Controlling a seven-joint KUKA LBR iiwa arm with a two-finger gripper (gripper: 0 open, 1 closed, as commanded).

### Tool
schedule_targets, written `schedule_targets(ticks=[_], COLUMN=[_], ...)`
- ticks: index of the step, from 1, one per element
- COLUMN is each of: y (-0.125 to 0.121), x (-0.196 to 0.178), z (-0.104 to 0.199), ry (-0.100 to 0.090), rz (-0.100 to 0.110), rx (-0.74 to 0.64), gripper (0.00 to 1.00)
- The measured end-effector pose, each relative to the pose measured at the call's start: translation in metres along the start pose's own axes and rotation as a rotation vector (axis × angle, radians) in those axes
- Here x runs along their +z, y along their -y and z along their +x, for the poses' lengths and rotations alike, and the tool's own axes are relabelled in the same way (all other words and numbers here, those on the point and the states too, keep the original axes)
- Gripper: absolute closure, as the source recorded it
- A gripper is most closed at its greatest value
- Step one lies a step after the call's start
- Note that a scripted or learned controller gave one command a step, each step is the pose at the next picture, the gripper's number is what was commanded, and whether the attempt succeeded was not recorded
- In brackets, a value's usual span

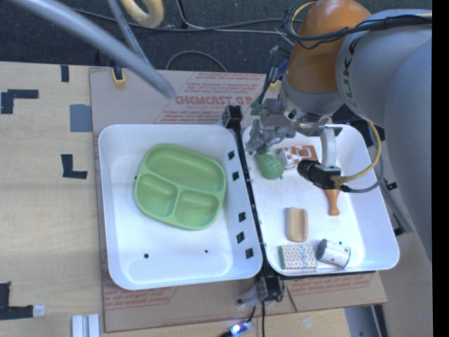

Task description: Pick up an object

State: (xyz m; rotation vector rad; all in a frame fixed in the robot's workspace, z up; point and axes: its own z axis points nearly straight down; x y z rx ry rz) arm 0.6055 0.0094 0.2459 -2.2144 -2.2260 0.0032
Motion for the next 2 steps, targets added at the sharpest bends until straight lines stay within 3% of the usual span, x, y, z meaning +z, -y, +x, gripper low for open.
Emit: schedule_targets(ticks=[1,2], y=[-0.013,-0.010], x=[0.004,0.008], z=[0.044,0.091], ry=[0.000,0.000], rz=[-0.002,-0.001], rx=[0.000,0.000], gripper=[1.00,1.00])
